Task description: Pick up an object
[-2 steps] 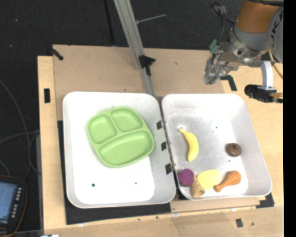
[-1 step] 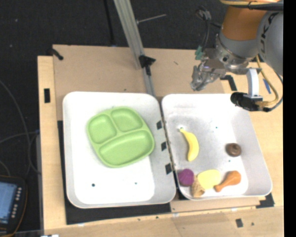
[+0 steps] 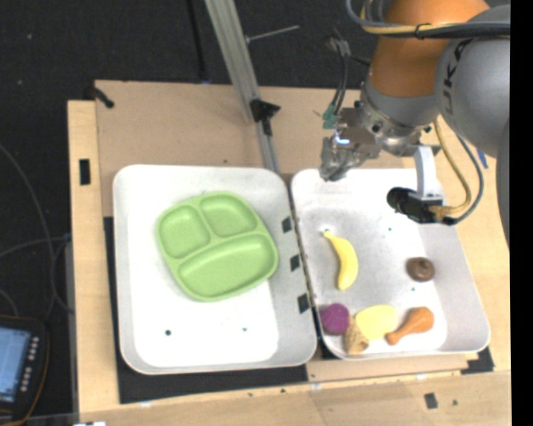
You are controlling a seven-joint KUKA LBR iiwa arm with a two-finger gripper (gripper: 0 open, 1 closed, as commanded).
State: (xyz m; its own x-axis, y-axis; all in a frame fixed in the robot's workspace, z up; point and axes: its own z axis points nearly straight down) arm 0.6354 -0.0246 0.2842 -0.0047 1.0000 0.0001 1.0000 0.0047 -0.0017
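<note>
Nearest to us, along the front wall of the right-hand shallow white plastic bin (image 3: 466, 264), we are seeing a purple rounded toy fruit (image 3: 335, 317), a tan cone-shaped piece (image 3: 354, 339), a pale yellow lumpy toy (image 3: 377, 319) and an orange plastic drumstick (image 3: 410, 324), all lying crowded together and partly touching. Further back, a yellow plastic banana (image 3: 341, 258) is lying alone near the left wall, and a small brown round toy (image 3: 419, 269) is sitting well apart to the right. We are judging the crowded front group as the risk: a descent there could nudge neighbours or catch two pieces, and the banana's closeness to the wall could block one finger. The left white bin (image 3: 129, 264) is carrying a green plastic divided plate (image 3: 217, 245). Farthest back, the grey two-finger gripper (image 3: 335, 169) is hovering over the right bin's rear left corner, near a slanted metal pole (image 3: 235, 56); we cannot tell how far it is open, and it looks to be holding nothing.
</note>
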